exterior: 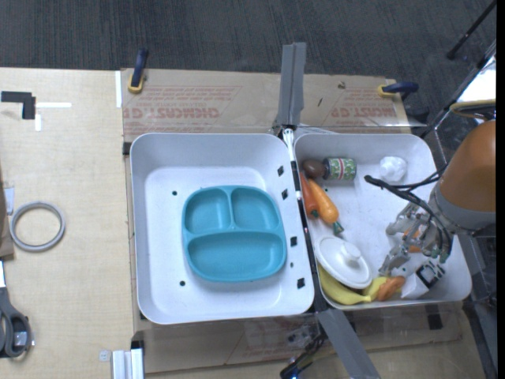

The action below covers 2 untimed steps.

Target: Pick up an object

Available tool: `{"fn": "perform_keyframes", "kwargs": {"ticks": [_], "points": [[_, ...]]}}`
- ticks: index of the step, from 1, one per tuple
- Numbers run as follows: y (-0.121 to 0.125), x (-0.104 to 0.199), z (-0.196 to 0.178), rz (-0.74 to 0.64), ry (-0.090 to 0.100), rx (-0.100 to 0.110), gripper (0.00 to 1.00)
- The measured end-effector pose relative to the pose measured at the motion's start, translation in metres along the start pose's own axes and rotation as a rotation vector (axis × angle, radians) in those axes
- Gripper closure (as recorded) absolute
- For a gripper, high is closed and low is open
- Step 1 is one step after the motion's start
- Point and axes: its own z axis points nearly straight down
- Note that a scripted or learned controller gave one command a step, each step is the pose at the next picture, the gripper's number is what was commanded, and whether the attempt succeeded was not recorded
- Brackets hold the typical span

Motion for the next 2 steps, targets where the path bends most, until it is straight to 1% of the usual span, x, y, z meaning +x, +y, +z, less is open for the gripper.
{"fn": "perform_keyframes", "kwargs": {"ticks": [1,2], "points": [[0.001,-0.001,-0.006,-0.003,0.001,0.001,1.0],[0.022,-0.022,0.0,0.069,-0.002,0.0,1.0]]}}
